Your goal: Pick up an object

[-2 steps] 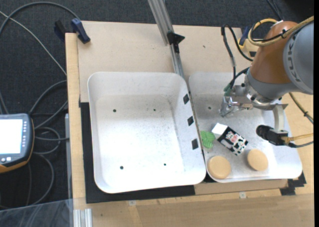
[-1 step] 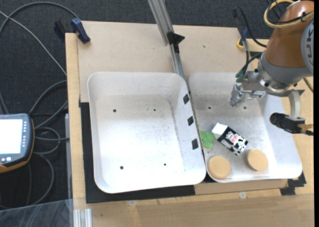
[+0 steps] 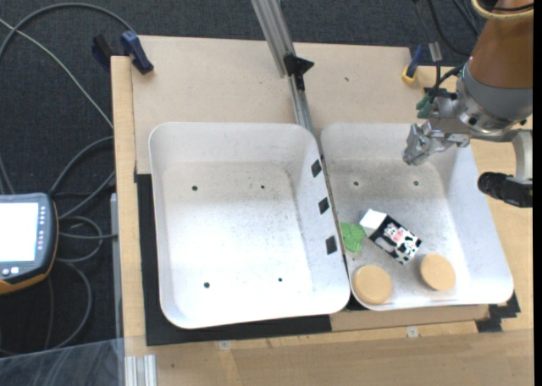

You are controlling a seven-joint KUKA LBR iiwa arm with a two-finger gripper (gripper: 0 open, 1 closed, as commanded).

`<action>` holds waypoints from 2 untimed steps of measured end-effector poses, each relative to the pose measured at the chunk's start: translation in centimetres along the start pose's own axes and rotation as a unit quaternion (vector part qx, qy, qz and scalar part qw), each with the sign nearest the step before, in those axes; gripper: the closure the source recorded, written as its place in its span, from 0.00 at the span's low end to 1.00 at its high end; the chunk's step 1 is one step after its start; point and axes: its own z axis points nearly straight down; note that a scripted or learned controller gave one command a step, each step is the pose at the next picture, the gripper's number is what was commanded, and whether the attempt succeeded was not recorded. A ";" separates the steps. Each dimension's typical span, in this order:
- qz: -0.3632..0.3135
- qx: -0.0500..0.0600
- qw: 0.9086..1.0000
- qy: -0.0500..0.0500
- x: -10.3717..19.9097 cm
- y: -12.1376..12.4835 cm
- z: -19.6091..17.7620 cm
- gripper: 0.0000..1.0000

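Right bin (image 3: 474,206): two discs (image 3: 373,284), one box (image 3: 391,236).

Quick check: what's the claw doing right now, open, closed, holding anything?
Claw: above the far end of the right bin, nothing seen between it; open or closed cannot be told from this view.
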 end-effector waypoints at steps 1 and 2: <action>-0.002 0.006 1.000 0.002 4.7 -2.7 1.0 1.00; -0.002 0.006 1.000 0.002 9.4 -3.3 1.9 1.00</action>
